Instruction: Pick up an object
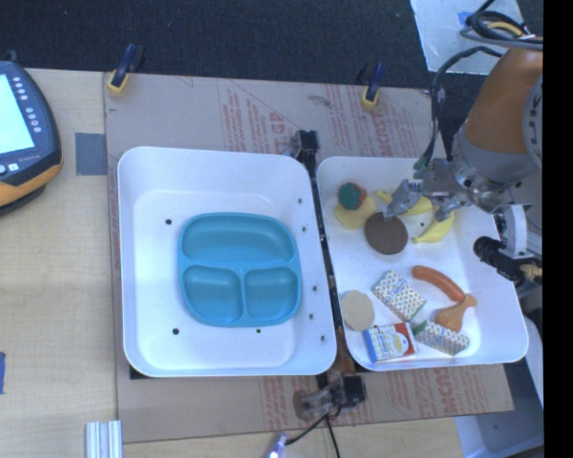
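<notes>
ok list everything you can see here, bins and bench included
divided plate: 1, blue, in left bin
left bin: 1, white
right bin: 1, white
ball: 1, green, right bin, far left corner
brown disc: 1, right bin, by gripper
banana: 1, yellow, under gripper
sausage: 1, orange
tan disc: 1, near left edge
small cartons: 3, patterned, near end
pendant: 1, bench left
clamps: 2, far edge
gripper: 1, grey, above banana

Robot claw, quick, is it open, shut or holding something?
The grey two-finger gripper: cannot be told. It sits over the yellow banana-shaped toy and round brown disc in the right white bin.
</notes>
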